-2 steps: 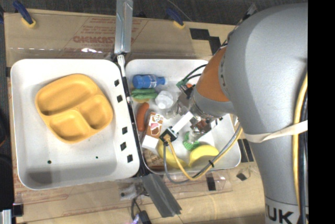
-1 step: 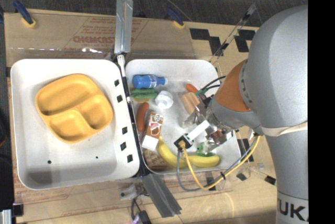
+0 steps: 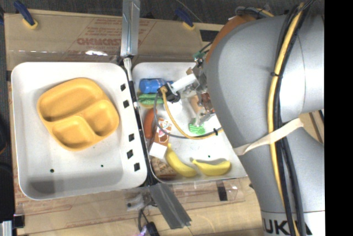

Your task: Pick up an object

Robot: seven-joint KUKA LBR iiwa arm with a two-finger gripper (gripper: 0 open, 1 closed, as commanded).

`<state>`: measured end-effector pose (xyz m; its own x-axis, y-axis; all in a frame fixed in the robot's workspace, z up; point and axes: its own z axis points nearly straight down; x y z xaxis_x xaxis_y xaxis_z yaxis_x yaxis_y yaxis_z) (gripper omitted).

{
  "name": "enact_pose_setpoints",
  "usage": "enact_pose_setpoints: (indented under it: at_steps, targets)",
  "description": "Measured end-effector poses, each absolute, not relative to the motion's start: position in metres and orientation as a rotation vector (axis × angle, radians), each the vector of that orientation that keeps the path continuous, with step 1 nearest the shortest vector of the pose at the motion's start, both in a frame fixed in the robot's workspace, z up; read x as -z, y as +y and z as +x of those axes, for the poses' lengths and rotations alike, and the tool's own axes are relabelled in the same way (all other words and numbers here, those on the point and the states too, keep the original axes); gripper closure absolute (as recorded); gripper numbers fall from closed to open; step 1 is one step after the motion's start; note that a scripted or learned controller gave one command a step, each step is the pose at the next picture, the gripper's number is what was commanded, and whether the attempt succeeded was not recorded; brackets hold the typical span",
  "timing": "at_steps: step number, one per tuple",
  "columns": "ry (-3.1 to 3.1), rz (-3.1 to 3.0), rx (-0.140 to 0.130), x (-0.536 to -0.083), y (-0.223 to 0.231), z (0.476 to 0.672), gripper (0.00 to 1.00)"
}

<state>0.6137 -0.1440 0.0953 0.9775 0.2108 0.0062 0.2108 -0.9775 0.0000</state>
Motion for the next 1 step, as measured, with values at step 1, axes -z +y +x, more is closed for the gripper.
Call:
enact_pose_setpoints:
  at_steps: [1]
  targets:
    - [-0.323, -3.123, 0.001, -0.0946, -0.1133, 0.5755, 0.00]
